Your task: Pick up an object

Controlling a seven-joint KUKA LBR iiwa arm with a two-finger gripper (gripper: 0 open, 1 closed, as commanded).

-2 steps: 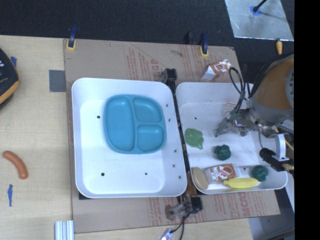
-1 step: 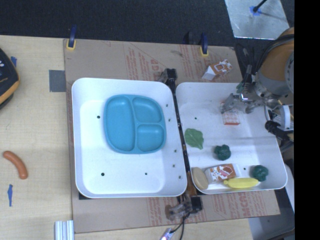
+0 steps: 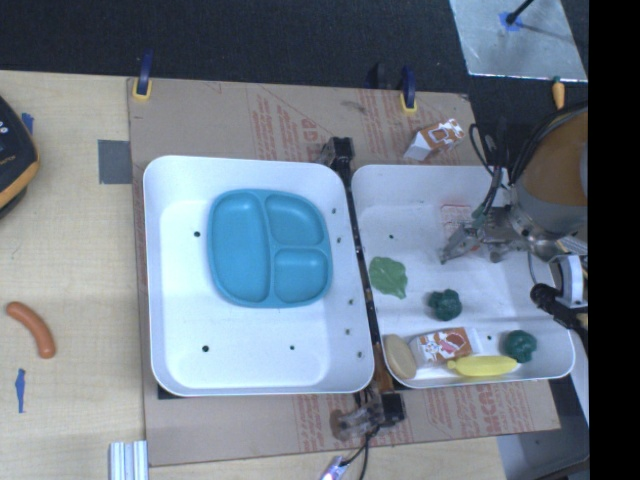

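Where the two white bins sit side by side on the brown board, the left bin (image 3: 170, 358) holds a blue plate (image 3: 268, 246) with three compartments, lying flat toward the back of the bin, and nothing sits on the plate itself. The right bin (image 3: 400, 183) holds the small things: a light green leafy piece (image 3: 388, 275) near its left wall, a dark green lump (image 3: 444, 303) just right of it toward the middle, and another dark green lump (image 3: 519, 344) in the front right corner. Along the front wall lie a tan round piece (image 3: 399, 357), a small white carton (image 3: 443, 349) with red print, and a yellow banana (image 3: 484, 366), the banana touching the carton's front edge. The arm (image 3: 550, 183) reaches in from the right, and its gripper (image 3: 472, 242) hangs over the back part of the right bin, above bare white floor, well apart from the objects at the front. Its fingers look spread apart, with nothing between them. Outside the bins, a second small carton (image 3: 434, 139) lies on the board behind the right bin, and a sausage (image 3: 32, 328) lies on the pale table far to the left.
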